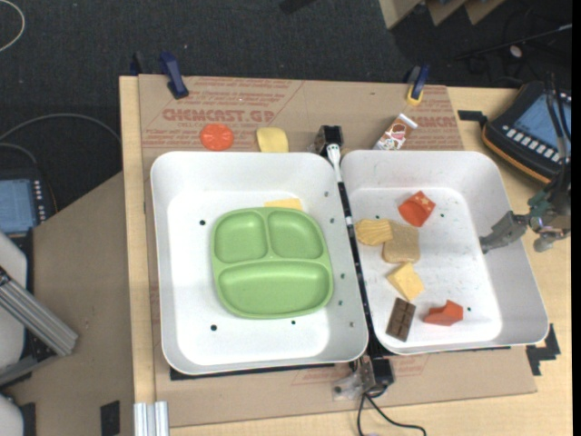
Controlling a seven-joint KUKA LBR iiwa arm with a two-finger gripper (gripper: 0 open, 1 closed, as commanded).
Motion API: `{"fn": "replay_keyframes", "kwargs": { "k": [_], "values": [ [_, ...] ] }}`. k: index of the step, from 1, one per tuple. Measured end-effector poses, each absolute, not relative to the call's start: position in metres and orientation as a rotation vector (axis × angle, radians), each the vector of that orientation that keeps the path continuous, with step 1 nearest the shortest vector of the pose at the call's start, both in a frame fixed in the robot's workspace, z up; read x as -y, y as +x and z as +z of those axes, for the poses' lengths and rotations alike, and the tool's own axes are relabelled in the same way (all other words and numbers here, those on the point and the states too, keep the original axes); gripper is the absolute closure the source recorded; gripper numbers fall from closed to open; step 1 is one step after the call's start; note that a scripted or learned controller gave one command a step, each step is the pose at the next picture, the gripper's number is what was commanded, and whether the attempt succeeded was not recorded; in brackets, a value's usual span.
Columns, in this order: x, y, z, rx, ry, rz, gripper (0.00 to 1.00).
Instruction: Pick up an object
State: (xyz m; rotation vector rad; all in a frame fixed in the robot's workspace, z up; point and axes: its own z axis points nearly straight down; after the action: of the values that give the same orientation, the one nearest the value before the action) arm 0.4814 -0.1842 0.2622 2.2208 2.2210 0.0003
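Note:
The right bin (481, 180) holds several small items. A red block (417, 209) lies near its back, with a round tan piece (373, 232) and a tan square (401, 244) at mid-left. A yellow wedge (407, 282), a brown chocolate bar (400, 318) and a red piece (443, 313) lie toward the front. My gripper (499, 233) hangs at the right rim of this bin, well right of the items and touching none of them. The arm behind it is mostly cut off by the picture's edge.
The left bin (182, 189) holds a green divided plate (270, 262) with a yellow piece (283, 204) behind it. On the board behind the bins lie an orange disc (217, 136), a yellow lump (271, 140) and a small packet (395, 134). A handheld screen (531, 134) sits at far right.

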Motion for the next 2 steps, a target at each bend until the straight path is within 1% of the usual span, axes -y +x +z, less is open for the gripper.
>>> {"fn": "replay_keyframes", "kwargs": {
  "k": [1,2],
  "values": [
    [0.095,0.478,0.164,-2.239,2.221,-0.004,0.0],
    [0.1,0.488,0.08,-2.223,2.224,-0.002,0.0]
  ]
}}
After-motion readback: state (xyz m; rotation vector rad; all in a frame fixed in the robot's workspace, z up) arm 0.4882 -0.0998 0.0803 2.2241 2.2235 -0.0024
